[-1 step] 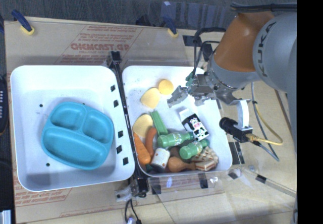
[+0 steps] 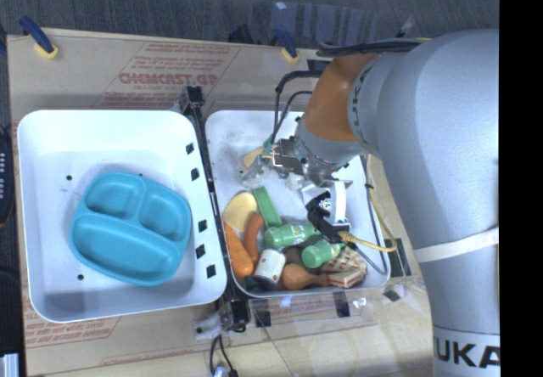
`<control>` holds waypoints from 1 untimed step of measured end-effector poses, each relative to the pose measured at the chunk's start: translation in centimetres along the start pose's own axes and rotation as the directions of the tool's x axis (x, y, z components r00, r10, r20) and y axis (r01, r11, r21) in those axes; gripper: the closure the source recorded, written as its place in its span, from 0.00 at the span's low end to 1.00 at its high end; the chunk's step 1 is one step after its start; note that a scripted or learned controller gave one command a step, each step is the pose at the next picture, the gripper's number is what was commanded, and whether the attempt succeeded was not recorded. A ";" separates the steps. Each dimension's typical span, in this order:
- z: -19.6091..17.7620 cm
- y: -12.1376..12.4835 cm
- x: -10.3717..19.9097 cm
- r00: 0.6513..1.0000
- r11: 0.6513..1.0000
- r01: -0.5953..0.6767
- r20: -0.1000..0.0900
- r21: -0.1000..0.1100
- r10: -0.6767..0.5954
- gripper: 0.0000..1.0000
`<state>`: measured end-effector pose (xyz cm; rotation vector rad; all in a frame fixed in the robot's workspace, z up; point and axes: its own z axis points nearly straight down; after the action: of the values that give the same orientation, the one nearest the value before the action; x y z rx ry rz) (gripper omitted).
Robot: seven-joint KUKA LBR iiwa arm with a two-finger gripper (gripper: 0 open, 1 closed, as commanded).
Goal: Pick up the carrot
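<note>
The carrot [image 2: 239, 253] is an orange, tapered piece lying along the left wall of the right bin [image 2: 222, 133], near its front corner. It rests among a pile of toy foods. My gripper [image 2: 274, 156] hangs over the back half of that bin, below the orange-banded wrist and the big grey arm. It is well behind the carrot and apart from it, and I see nothing held in it.
Around the carrot lie a reddish sausage [image 2: 254, 231], a yellow piece [image 2: 240, 209], green pieces [image 2: 288, 237], a white cup [image 2: 270, 266], a brown piece [image 2: 297, 276] and a waffle-like piece [image 2: 348, 265]. The left bin [image 2: 34, 197] holds a blue divided plate [image 2: 130, 227].
</note>
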<state>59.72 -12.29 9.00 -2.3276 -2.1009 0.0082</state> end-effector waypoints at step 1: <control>0.0 -5.5 1.8 0.994 0.994 -0.109 0.000 0.004 0.109 0.00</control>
<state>54.46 -9.95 9.06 -2.4368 -1.9690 0.0134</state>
